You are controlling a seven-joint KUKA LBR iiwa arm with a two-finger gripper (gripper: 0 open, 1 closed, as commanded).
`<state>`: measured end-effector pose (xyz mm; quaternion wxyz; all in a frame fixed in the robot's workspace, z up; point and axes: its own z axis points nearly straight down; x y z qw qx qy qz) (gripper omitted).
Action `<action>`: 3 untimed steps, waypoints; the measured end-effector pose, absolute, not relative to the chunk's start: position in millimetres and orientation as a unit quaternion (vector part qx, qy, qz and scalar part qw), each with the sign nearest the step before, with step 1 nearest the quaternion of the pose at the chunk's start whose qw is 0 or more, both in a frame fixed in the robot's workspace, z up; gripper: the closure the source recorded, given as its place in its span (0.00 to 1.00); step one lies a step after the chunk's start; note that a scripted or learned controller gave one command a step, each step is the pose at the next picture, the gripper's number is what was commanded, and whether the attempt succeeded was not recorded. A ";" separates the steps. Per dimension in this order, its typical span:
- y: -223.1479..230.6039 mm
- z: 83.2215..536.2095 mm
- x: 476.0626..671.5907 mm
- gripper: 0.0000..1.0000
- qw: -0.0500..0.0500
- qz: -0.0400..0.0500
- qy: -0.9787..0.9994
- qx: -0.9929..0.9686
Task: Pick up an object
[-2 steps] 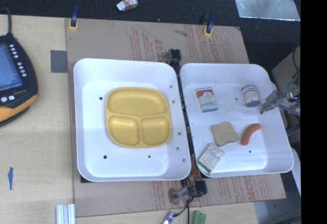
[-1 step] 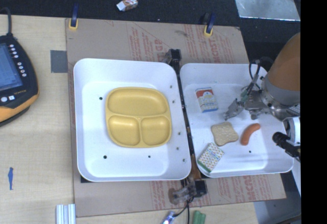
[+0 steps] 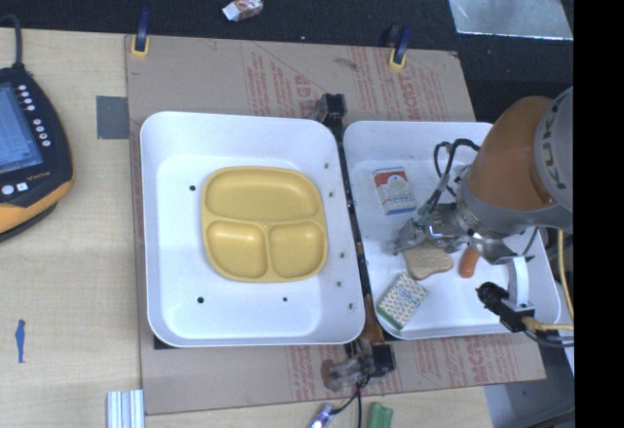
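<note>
In the right bin a tan, rounded flat piece lies near the middle of the floor, directly under the gripper, whose metal parts sit just above and to the left of it; whether they touch cannot be told. How wide the jaws stand cannot be told either, since the arm's own body covers much of them from above. Just to the right of the tan piece, a small orange-red object pokes out from beneath the wrist. Toward the near-left corner of the same bin a small green-and-white patterned packet lies tilted, close to the bin's near rim. Farther back, a little white box with a red and blue print rests flat, apart from the gripper. The grey arm with its orange band enters from the right, and black cables loop beside it over the far part of the bin. The left bin holds a yellow three-compartment tray, set roughly in the centre. Both bins stand side by side on a cardboard sheet on the wooden bench. At the left edge lies an orange-rimmed teach pendant. A small crumpled wrapper lies on the dark floor beyond.
</note>
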<state>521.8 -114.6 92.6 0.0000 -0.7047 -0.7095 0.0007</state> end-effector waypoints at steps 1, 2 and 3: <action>-101.1 93.0 513.6 0.00 -0.001 0.000 -0.709 -0.705; -104.3 93.0 505.6 0.00 -0.001 0.000 -0.710 -0.705; -93.5 92.7 477.2 0.00 -0.001 0.000 -0.709 -0.705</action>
